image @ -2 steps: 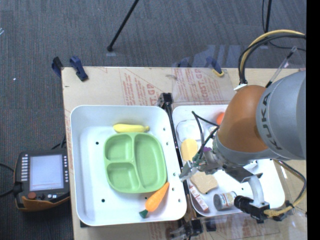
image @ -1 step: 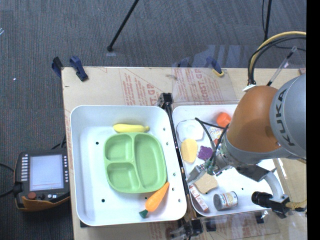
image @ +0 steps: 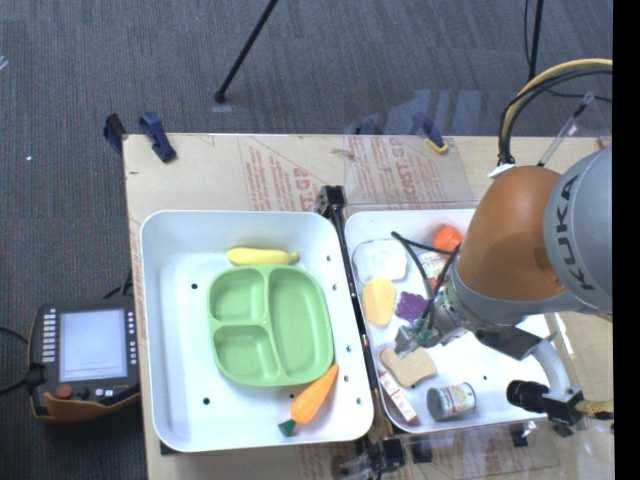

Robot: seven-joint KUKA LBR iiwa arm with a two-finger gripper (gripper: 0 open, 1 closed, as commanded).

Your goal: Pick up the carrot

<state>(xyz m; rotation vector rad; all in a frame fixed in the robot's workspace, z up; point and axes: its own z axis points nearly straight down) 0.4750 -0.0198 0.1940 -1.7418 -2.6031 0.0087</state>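
Observation:
The orange carrot [image: 313,398] with a dark green stub lies in the left bin [image: 160,368], near its front right corner, leaning against the lower right rim of the green divided plate [image: 270,325]. My gripper [image: 412,337] hangs low in the right bin [image: 480,418], over the slice of toast [image: 408,367] and beside the purple grapes [image: 410,305]. It is well to the right of the carrot, across the divider between the bins. The arm's orange band and grey body hide much of the right bin.
A yellow banana [image: 262,257] lies behind the green plate. The right bin holds a white lid [image: 381,260], a yellow chip-like piece [image: 377,299], an orange fruit [image: 447,237], a small can [image: 451,401] and a tube [image: 397,401]. A pendant [image: 85,353] sits left of the bench.

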